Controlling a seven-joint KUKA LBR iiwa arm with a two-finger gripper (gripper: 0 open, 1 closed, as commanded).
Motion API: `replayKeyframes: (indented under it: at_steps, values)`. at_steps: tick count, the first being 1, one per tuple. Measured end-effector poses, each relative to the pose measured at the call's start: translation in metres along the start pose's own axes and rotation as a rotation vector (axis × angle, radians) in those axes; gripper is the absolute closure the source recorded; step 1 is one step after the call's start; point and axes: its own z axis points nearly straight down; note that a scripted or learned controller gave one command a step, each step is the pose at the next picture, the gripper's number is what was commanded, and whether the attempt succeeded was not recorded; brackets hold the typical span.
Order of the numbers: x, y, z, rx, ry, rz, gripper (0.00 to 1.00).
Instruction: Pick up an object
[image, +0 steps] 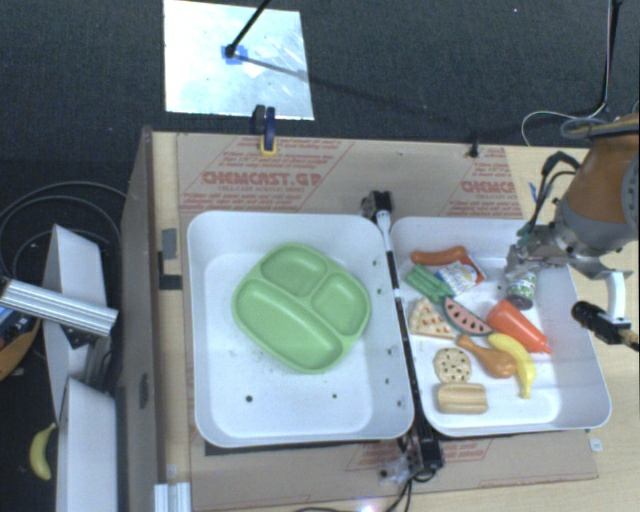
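The right bin (585, 395) holds several toy foods. A red sausage (438, 256) and a small white packet (461, 273) lie at the back, next to a green vegetable (428, 283). In the middle are a pizza slice (428, 320), a watermelon slice (466, 318) and an orange carrot (519, 326). Toward the front lie a banana (516, 361), a chicken drumstick (484, 352), a cookie (452, 365) and a bread roll (461, 398). My gripper (519, 289) hangs low over the bin's back right part, just above the carrot's top end and to the right of the packet.
The left bin (225, 400) holds a green divided plate (301, 306). A black bar with a clamp (381, 208) runs between the two bins. The arm (600, 190) reaches in from the right over the right bin's far corner. Cardboard (300, 170) lies under both bins.
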Motion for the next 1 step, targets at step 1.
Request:
replayKeyframes:
  at_steps: [1]
  values:
    - [0.0002,0.0007,-0.0007,-0.002,0.000,-0.001,0.00]
